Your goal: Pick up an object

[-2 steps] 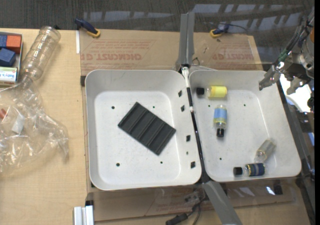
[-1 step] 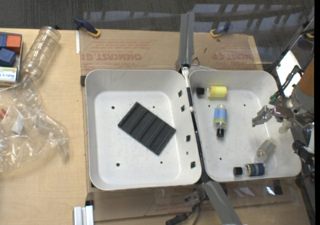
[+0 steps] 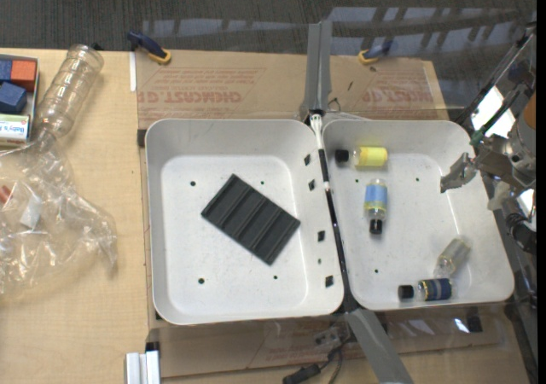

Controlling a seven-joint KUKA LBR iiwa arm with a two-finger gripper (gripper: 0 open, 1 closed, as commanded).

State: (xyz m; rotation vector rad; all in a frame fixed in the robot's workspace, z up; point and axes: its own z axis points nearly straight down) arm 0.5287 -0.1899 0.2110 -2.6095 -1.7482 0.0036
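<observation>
Everything here lay well away from the gripper (image 3: 452, 176), on its far side across both bins. A clear plastic bottle (image 3: 66, 92) rested on its side on the wooden bench (image 3: 85, 331), tilted, farthest from the gripper. Just beyond the bottle sat a box of blue and orange blocks (image 3: 17, 84). Crumpled clear plastic wrap (image 3: 47, 212) touched the bottle's lower end. A brown cardboard sheet (image 3: 256, 84) with reversed red print lay under the bins. One orange-tipped clamp (image 3: 375, 52) gripped the cardboard edge near the gripper, another clamp (image 3: 150, 48) well apart. A grey metal rail (image 3: 317, 66) stood between them.
</observation>
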